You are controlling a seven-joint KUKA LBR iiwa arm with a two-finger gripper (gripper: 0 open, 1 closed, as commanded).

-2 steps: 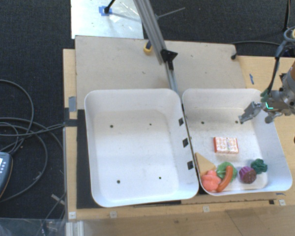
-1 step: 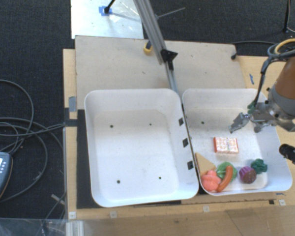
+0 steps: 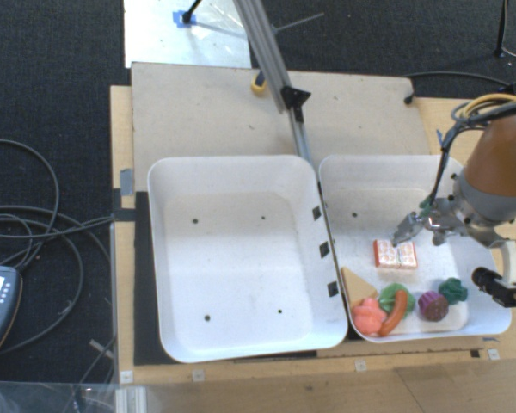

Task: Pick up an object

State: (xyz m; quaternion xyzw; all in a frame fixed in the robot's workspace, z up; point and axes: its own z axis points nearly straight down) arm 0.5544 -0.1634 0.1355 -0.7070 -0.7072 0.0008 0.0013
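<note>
Underneath, tan bench (image 3: 206, 110) meets dark carpet (image 3: 52, 76).

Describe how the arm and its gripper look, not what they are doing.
The arm enters from the right with a rounded orange band above a grey wrist section. Yellow and dark cables loop over its top. The gripper is a small metallic grey assembly with greenish bits near its base, and a black fitting sticks out lower down beside the wrist.

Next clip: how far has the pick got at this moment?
Done: the arm has reached into the right bin, and its tool sits just above the orange-and-white packet. In hand: nothing visibly gripped. Left: close on the packet and lift it. The toy foods, such as the purple piece, lie untouched near the bin's front edge.
</note>
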